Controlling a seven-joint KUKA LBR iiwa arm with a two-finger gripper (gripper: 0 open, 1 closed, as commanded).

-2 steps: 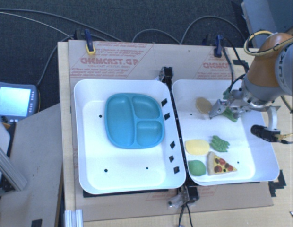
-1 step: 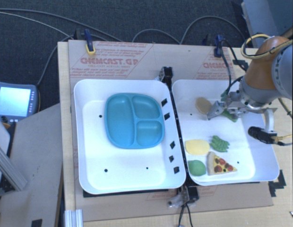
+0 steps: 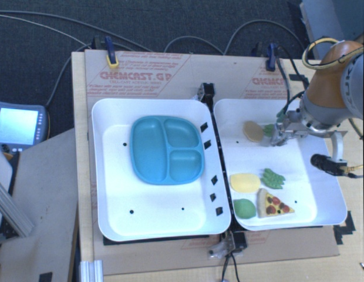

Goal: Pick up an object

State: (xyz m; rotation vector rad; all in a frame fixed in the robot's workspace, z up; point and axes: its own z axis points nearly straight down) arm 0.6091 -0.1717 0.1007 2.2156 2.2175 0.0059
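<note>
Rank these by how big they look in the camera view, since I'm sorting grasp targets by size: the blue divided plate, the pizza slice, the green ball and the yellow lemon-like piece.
1. Blue divided plate, by far the largest.
2. Pizza slice.
3. Yellow lemon-like piece, close to the pizza slice, so that order is unsure.
4. Green ball, smallest.

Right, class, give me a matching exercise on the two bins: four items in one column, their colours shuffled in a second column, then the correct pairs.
Items:
1. divided tray
2. oval piece
3. round piece
4. flat piece by the gripper

Colours:
A. tan
B. green
C. blue
D. yellow

Pairs: 1-C, 2-D, 3-B, 4-A
</note>
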